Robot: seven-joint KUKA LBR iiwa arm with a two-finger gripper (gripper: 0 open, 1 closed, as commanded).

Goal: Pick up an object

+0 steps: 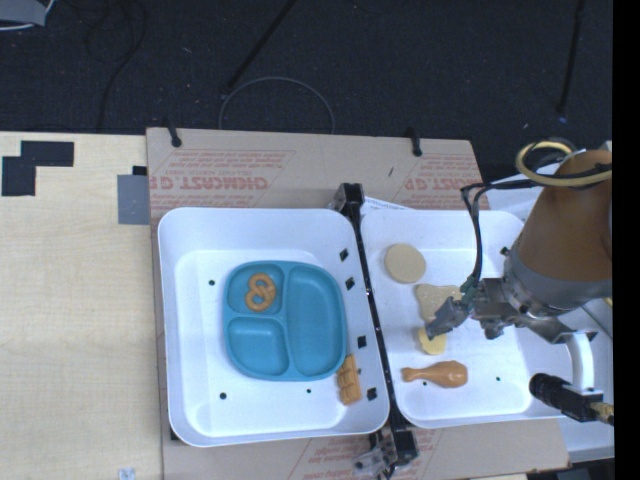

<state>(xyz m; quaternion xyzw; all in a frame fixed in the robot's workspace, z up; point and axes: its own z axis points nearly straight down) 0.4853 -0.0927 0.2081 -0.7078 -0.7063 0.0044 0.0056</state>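
Blue tray (300,318): three compartments, lay in the left bin (190,238); upper-left compartment held a pretzel (261,291).
Waffle piece (348,379): orange-brown, rested on the left bin's floor just beside the tray's lower-right corner, near the divider between the bins.
Round cracker (405,263): tan disc, lay flat in the right bin (500,408), upper left of its floor, apart from the gripper.
Tan flat piece (432,296): lay just below the cracker, partly hidden behind the gripper; kind not determinable.
Yellow piece (433,344): small and pale, sat directly beneath the gripper's tip, touching or nearly so; judged the likeliest target of the pick.
Drumstick (437,374): brown toy chicken leg, long axis left to right, thick end to the right; lay just below the yellow piece, toward the bin's front wall.
Gripper (443,320): reached in from the right, pointed down and left, tip low over the yellow piece; nothing seen between the fingers; spread not determinable at this angle and size.
Key relation: yellow piece under the tip, drumstick a short way nearer the front; judged a small descent for the former, a short forward shift for the latter.
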